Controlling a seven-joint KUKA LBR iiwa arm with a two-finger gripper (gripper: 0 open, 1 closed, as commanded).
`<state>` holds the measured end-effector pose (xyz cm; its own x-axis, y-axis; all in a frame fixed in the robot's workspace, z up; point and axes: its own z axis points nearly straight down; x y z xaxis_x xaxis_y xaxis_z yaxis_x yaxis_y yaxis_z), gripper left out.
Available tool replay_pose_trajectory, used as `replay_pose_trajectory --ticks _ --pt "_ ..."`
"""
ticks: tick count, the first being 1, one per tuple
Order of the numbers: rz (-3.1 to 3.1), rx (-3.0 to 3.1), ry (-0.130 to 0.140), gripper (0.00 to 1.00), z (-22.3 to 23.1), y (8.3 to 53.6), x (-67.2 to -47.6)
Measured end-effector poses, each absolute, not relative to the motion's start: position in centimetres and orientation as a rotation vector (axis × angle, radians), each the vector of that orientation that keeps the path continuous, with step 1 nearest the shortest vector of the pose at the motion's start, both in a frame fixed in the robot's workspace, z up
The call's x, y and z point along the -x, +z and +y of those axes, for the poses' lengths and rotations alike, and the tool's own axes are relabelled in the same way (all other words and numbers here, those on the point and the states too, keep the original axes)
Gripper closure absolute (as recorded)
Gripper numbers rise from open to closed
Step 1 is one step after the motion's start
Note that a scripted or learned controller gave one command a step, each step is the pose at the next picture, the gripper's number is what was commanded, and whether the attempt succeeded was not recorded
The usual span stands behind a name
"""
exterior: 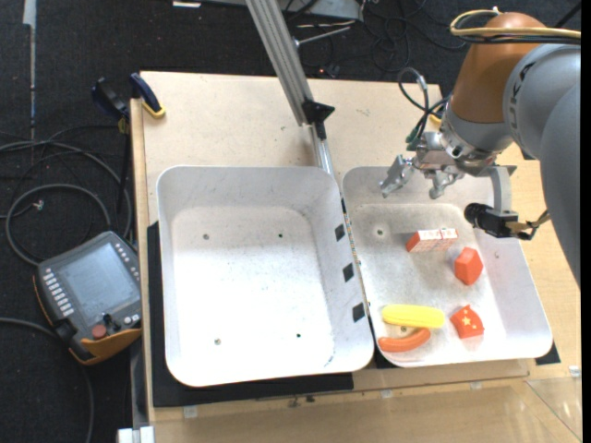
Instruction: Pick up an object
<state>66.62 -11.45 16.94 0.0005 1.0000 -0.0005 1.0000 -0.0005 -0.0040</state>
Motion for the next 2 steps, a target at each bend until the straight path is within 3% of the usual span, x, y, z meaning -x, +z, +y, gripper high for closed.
replay_pose_trajectory --ticks 1,2 --pt "-2.218 2.22 0.006 0.0 -12.0 10.7 -66.3" --pt "-2.221 2.221 0.003 0.0 -11.9 9.5 -66.3"
